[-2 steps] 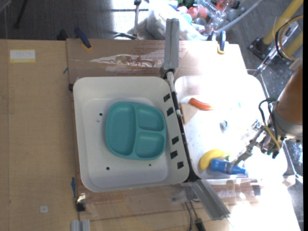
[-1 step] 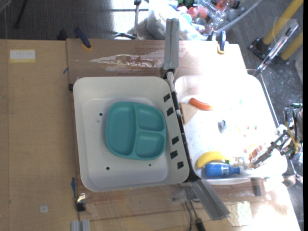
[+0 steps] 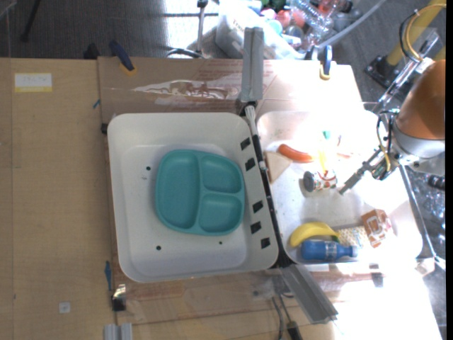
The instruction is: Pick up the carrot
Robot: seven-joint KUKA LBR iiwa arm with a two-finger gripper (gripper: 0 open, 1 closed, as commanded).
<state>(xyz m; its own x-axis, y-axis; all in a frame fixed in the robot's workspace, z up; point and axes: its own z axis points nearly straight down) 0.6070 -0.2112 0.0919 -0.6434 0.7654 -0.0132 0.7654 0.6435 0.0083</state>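
The carrot [image 3: 294,152], a short orange piece, lies on the floor of the right bin [image 3: 283,211] near its upper left. My gripper [image 3: 350,182] reaches in from the right and hangs low over the bin's middle. It is to the right of and below the carrot, apart from it. Its tip is beside a small red and white can [image 3: 320,181]. Nothing shows in the gripper.
A teal divided plate [image 3: 199,191] rests in the left bin [image 3: 134,154]. The right bin also holds a banana [image 3: 314,231], a blue bottle [image 3: 326,250] and an orange and white packet [image 3: 376,226] along its lower side. A black-marked divider [image 3: 253,183] separates the bins.
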